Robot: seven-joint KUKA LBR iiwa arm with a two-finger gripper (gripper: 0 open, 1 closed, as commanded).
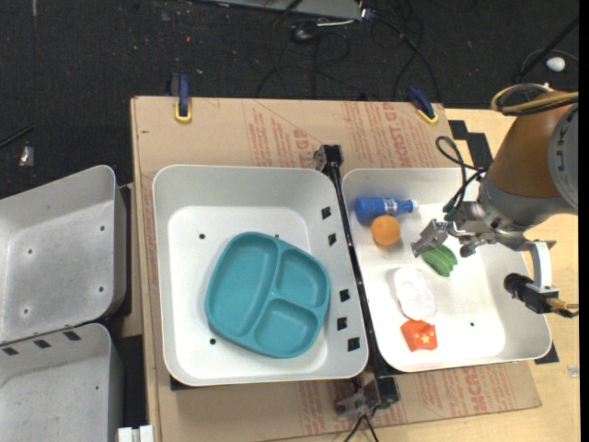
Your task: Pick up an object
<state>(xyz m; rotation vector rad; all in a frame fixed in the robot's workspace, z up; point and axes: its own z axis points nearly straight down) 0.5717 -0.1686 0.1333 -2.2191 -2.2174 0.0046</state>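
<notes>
We count 2 white bins on the bench: the left bin [175, 274] holds 1 teal divided plate [268, 294] with 3 compartments, sitting toward its 6 o'clock side. The right bin [479, 334] carries 5 loose things. At its 11 o'clock we see 1 blue bottle [382, 208] lying on its side, and just beside it, toward 6 o'clock, 1 orange ball [386, 231]. Near the bin's centre lies 1 green object [441, 261], with 1 white object [414, 292] at its 7 o'clock and 1 red-orange object [420, 335] further down toward 6 o'clock.

The arm comes in from 3 o'clock, and the gripper [440, 239] hangs right over the green object, its metal fingers spread apart, 1 tip [429, 241] close to the green object's 11 o'clock end. We see nothing lifted between them; whether they touch the green object we cannot tell.
</notes>
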